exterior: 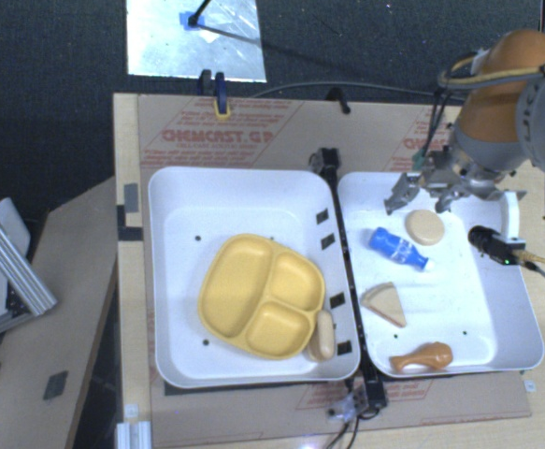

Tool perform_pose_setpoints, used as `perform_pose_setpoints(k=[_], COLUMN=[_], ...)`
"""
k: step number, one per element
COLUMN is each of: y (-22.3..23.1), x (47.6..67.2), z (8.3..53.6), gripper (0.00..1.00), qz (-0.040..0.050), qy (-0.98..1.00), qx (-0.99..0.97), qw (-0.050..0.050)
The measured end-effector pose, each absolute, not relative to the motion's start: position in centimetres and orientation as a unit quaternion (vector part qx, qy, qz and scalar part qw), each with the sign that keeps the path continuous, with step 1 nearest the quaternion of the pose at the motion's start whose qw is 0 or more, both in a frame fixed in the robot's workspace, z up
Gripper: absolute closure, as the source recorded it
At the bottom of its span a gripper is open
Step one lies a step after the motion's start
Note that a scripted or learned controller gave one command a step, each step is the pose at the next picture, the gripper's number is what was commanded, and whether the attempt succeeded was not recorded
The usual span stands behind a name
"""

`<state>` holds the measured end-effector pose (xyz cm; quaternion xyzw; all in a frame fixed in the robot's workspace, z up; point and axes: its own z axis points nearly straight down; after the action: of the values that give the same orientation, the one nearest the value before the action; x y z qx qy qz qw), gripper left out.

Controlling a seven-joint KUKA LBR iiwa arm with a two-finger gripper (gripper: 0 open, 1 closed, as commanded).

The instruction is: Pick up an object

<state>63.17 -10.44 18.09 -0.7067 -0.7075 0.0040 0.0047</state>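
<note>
hand [428, 193] (fingers unclear) above cookie [425, 226]

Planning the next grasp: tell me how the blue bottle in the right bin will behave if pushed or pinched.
The blue bottle lies on its side on the smooth bin floor, so a sideways nudge would probably roll it. Its rounded body may slip from a two-finger pinch. It looks like a small toy, so likely light.
</note>
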Motion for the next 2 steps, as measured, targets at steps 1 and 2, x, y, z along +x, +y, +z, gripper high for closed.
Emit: perform_pose_setpoints(k=[1, 2], y=[-10.4, -10.3], x=[63.5, 63.4], z=[19.0, 12.7], gripper=[0.00, 0.00], qz=[-0.0004, 0.0008], qy=[-0.708, -0.708], qx=[-0.706, -0.706], qw=[-0.001, 0.001])
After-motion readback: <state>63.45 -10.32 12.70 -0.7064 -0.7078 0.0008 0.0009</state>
